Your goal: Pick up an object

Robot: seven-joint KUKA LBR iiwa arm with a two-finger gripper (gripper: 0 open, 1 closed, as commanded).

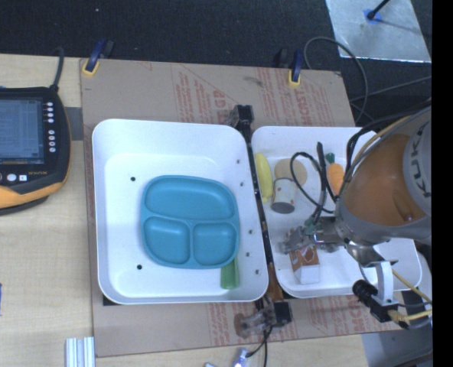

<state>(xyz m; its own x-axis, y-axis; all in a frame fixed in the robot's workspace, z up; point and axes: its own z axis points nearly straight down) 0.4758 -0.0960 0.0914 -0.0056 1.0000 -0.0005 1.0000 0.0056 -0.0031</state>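
My gripper (297, 241) hangs low in the right bin (288, 134), near its front left part. Just in front of it lies a small brown and white box (306, 266); whether the gripper touches it I cannot tell. Further back in that bin lie a yellow oblong piece (264, 176), a grey and white cylinder (283, 196), a cream round piece (298, 170) and an orange carrot-like piece (334, 178). The grey and orange arm (383, 189) covers the bin's right half.
The left bin (104, 205) holds a blue divided plate (188, 220) and a green block (229, 275) at its front right corner. A black cable (316, 182) loops over the right bin. A control tablet (16, 140) lies on the bench at far left.
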